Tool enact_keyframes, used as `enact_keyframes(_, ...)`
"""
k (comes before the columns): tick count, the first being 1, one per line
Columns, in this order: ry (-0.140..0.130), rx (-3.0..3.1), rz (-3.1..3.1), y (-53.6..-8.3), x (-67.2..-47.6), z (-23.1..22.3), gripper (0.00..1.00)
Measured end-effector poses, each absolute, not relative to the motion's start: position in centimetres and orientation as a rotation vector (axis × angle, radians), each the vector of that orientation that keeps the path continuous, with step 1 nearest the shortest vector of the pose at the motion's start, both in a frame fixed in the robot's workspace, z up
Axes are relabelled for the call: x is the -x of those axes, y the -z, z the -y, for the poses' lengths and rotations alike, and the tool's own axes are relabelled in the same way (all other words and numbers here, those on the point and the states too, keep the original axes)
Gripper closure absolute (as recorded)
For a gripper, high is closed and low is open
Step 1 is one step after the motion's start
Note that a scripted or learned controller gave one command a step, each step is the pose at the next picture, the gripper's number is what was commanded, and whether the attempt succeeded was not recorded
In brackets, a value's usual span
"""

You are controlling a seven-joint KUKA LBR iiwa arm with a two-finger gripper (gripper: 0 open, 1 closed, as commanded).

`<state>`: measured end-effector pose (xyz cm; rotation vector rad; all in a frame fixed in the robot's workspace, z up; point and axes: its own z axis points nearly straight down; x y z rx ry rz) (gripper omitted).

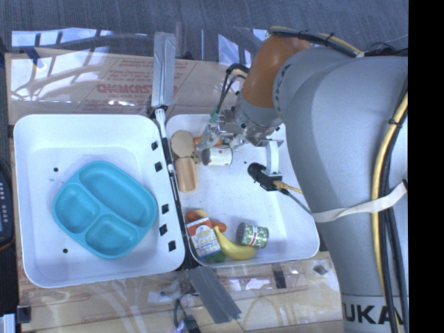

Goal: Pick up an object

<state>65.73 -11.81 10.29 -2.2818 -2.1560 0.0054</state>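
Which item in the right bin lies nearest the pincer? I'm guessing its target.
The white cup, right below the pincer; the banana and can lie far off.

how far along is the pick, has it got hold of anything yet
Done: the grey arm has reached into the right white bin, with the gripper low at its far end beside the tan wooden piece. In hand: nothing visibly between the fingers. Left: grasping and lifting an object. The yellow banana, green can and small carton lie at the bin's near edge; the blue divided plate sits in the left bin.
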Motion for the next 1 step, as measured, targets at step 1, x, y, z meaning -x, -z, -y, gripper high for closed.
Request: enact_keyframes(1, 0.003, 2.414, 2.014, -18.93, -65.76, 12.26, 1.00)
